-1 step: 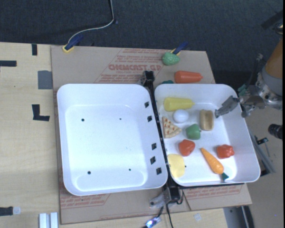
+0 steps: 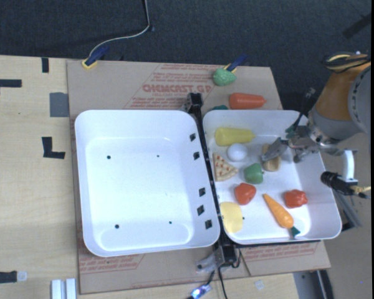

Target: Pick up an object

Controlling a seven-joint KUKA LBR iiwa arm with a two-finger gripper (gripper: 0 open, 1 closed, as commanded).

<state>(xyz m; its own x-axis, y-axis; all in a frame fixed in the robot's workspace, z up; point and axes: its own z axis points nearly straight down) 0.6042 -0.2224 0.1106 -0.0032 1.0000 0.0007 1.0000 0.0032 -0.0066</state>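
Observation:
My gripper (image 2: 275, 151) hangs low over the right bin (image 2: 318, 226), in its upper right part, with the grey arm and its orange band (image 2: 336, 101) behind it to the right. A small tan piece (image 2: 272, 163) lies right under the gripper tip; whether they touch I cannot tell. Close by on the left are a green toy (image 2: 254, 173), a white ball (image 2: 237, 152) and a yellow corn-like toy (image 2: 232, 136). A red tomato (image 2: 245, 194), an orange carrot (image 2: 278, 210) and a red toy (image 2: 295, 198) lie nearer the front.
The left bin (image 2: 87, 167) stands beside the right one. A checkered wedge (image 2: 223, 167) and a yellow lemon (image 2: 231, 217) lie along the right bin's left wall. Outside, on the cardboard behind, rest a green toy (image 2: 224, 76) and an orange-red pepper (image 2: 246, 100).

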